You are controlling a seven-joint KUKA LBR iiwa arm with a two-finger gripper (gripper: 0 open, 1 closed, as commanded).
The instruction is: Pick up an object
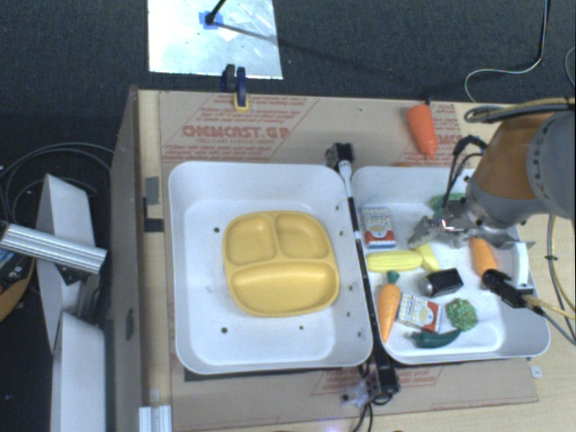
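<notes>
the gripper (438, 229) hangs low over the right bin (522, 340), arm entering from the right edge of the camera view. finger state: cannot tell — the metal tip is small and blurred against the white floor, and nothing is visibly held.

nearest candidate is the yellow corn-like piece (393, 261), just below and to the left of the tip, long axis running left-right across the bin. the small yellow piece (429, 257) sits at its right end, almost straight under the tip. the black block (445, 283) lies a little further below.

the orange carrot by the wrist (484, 257) lies just right of the tip, axis running top to bottom. the carton (378, 227) is level with the tip, off to its left.

judgement: a short drop down-left reaches the corn piece — fingers should close across its short width.
</notes>
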